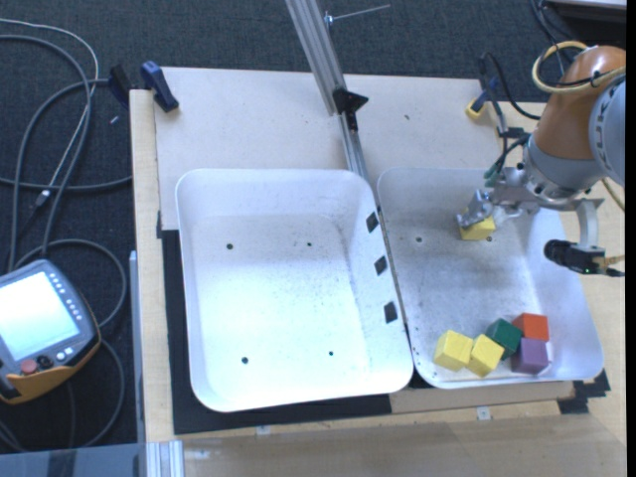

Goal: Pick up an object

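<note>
**Yellow block at the gripper, grasp looks shallow**

A small yellow block (479,229) sits at the tip of the gripper (477,217), in the upper middle of the right bin (437,276). The block appears to be pinched between the two fingers, which close on its upper part, with most of its body showing below them. Whether it is lifted clear of the bin floor or resting on it cannot be told from this slanted view.

The KUKA arm (576,117) reaches in from the right, its orange band above the grey wrist. Well apart from the gripper, in the bin's lower right corner, lies a tight cluster: two yellow cubes (469,350), a green cube (505,335), an orange cube (533,325) and a purple cube (532,355), touching one another. The left bin (288,286) lies alongside, separated by the shared rims and a few black clips (380,264). A teach pendant (40,331) lies on the floor to the left.

The likely trouble, as I judge it, is the hold itself: a grip on only the top of the block could let it twist or slide out as the arm rises, dropping it back into the bin. A quick lift would make that worse.

No brand, label or writing can be read; the pendant screen is too washed out.
</note>
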You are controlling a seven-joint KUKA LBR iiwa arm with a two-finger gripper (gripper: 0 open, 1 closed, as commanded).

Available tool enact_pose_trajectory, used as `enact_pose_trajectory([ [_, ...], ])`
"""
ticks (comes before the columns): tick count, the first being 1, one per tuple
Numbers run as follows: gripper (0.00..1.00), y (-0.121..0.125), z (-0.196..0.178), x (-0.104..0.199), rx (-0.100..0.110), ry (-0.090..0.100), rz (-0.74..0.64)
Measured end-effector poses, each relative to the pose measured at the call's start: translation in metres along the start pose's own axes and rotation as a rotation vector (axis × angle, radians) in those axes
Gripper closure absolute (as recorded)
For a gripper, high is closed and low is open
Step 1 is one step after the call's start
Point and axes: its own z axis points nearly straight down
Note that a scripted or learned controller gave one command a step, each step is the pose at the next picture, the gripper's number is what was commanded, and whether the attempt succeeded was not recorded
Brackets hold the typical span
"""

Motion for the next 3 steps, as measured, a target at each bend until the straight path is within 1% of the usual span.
enact_pose_trajectory([
  [1, 1.00, 0.003, -0.049, 0.091, -0.004, 0.003, -0.007],
  [2, 1.00, -0.038, -0.091, 0.158, 0.001, 0.005, -0.006],
  [3, 1.00, -0.079, -0.088, 0.255, 0.007, 0.004, -0.007],
])
